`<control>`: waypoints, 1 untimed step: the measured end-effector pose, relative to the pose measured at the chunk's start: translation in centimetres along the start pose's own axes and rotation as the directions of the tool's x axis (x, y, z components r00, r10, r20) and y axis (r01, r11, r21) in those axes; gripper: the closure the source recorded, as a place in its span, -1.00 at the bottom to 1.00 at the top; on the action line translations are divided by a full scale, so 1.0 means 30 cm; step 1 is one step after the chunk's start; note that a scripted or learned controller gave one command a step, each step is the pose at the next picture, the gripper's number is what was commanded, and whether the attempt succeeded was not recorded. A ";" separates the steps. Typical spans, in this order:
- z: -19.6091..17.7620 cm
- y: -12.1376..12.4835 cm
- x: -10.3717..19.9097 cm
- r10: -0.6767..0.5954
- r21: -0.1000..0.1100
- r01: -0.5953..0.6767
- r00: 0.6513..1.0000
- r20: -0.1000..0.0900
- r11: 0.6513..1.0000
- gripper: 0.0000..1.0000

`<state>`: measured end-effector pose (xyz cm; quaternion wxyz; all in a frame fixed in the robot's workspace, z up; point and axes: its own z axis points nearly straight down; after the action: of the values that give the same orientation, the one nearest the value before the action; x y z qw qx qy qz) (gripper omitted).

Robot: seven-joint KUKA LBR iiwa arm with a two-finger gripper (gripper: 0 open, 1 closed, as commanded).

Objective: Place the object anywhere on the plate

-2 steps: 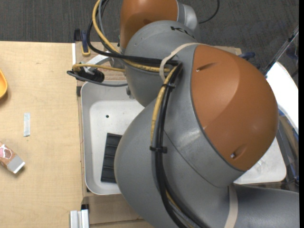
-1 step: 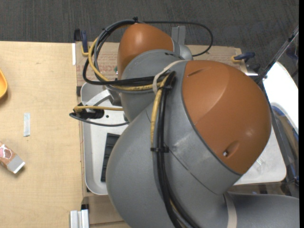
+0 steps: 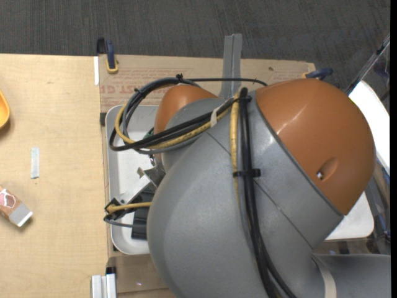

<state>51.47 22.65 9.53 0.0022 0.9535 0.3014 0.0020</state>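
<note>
Working somewhere beneath the arm (image 3: pixel 248 185), low over the white bin (image 3: pixel 115 166); impossible to tell how wide the claw is standing, or whether it is carrying anything. Covering the object and the plate too, so cannot tell where either is lying against that bin. Looping black and yellow cables (image 3: pixel 155 138) over the bin's far end. Lying well left of the bin: a small packet (image 3: pixel 13 207). Probably reaching or lowering; next calling for centring over the plate before letting go.
</note>
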 end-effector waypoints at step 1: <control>0.012 0.070 0.116 0.012 0.008 -0.012 1.000 0.009 1.000 1.00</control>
<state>55.54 22.93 9.19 -0.0005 0.9552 0.2959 -0.0034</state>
